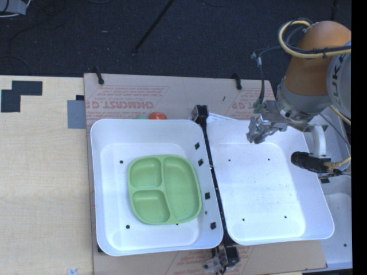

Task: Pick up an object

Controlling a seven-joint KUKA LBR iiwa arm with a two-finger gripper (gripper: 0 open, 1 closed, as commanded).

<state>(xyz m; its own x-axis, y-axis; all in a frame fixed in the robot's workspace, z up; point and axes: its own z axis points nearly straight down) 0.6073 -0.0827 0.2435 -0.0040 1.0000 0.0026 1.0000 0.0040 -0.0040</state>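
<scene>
Camera view: we see cardboard-topped bench [143,99] on dark floor, two white bins side by side. Green divided plate [164,189], three compartments, rounded corners, lies flat at centre of left bin [109,153]. Gripper [259,132] hangs over right bin [309,222], near its far edge, well apart from plate. Gripper state we cannot tell.
</scene>
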